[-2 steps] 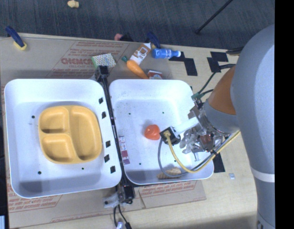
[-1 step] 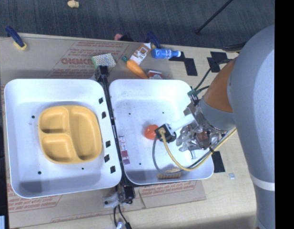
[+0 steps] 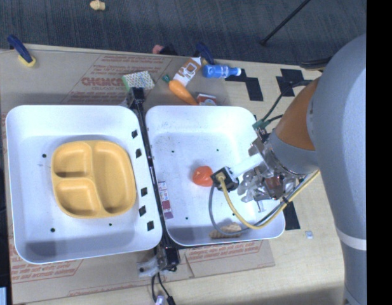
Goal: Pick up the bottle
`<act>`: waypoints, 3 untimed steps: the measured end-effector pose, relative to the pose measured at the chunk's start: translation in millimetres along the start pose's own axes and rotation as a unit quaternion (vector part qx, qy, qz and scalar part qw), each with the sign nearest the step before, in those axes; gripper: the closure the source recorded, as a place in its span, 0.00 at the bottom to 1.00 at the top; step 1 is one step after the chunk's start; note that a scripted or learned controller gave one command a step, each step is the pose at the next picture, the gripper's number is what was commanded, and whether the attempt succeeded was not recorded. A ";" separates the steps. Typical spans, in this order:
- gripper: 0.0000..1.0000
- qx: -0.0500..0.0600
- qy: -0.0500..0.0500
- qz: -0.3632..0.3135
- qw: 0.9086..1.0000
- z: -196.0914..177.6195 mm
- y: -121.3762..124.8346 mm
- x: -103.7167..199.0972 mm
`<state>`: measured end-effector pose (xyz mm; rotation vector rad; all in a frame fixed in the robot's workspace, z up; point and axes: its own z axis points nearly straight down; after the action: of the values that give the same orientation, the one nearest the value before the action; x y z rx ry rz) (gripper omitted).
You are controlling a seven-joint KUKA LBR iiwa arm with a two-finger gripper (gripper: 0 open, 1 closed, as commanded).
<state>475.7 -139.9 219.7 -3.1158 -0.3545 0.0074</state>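
Note:
A small blue bottle (image 3: 219, 72) lies on its side on the cardboard behind the right bin (image 3: 183, 122), outside it. Beside it lies a white bottle with an orange label (image 3: 187, 72). My gripper (image 3: 255, 187) hangs low over the right side of the right bin, well in front of both bottles. A round orange-red object (image 3: 202, 175) rests on the bin floor just left of the gripper. Nothing shows as held.
A yellow divided plate (image 3: 93, 177) sits in the left bin (image 3: 24, 126). A tan scrap (image 3: 229, 229) lies by the right bin's front wall. An orange carrot-like piece (image 3: 182, 92) and a green patterned pad (image 3: 138, 80) lie behind the bins.

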 end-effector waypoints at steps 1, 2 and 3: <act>1.00 0.000 0.000 0.010 1.000 28.1 18.3 -4.3; 1.00 -0.001 0.001 0.004 1.000 3.8 10.8 -2.0; 1.00 0.000 -0.001 0.010 1.000 18.8 15.0 -3.6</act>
<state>475.5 -155.2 200.9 -3.1188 -0.3237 0.0097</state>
